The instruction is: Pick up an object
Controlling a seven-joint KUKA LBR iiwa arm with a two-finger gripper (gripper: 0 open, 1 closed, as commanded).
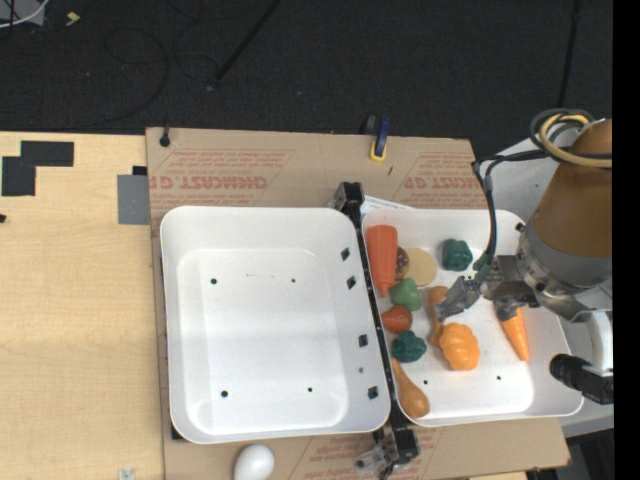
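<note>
The right bin (500, 393) holds several toy foods. A long orange carrot (381, 255) lies along its left wall, with a beige disc (421, 266) and a dark teal broccoli (457, 254) beside it. Below them are a green piece (405, 293), a red tomato (397, 319), another teal piece (408, 346), an orange pepper (459, 347), a small carrot (516, 335) and a tan squash (411, 395). My gripper (452, 302) reaches in from the right, low over the bin's middle, just above the orange pepper and right of the green piece.
The left bin (180, 268) sits beside the right one, with a black divider (362, 298) between them. A white egg (255, 461) lies on the cardboard in front of the left bin. A blue and yellow clamp (378, 140) stands at the cardboard's back edge.
</note>
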